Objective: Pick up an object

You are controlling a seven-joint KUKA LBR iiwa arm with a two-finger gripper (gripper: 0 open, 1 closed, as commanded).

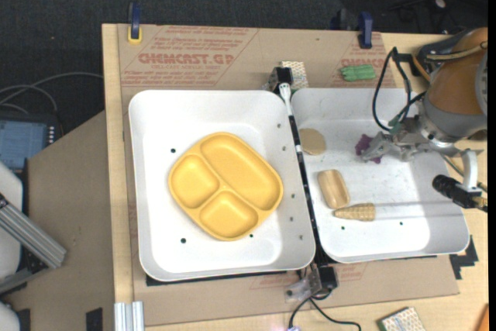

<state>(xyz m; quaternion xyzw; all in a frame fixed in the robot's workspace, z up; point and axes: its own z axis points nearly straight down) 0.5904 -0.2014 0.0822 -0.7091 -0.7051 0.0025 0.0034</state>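
A yellow tray (225,185) sits in the left bin (155,120). The right bin (403,240) holds a tan disc (313,141), a bread piece (333,187), a cone (355,212) and a purple item (367,146). The end effector (387,145) hovers beside the purple item, seemingly approaching; its opening is unclear. Next: descend squarely over it and close.

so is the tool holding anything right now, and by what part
Cannot be told. The tool sits low in the right bin by a purple object, but the view does not show a hold on it.
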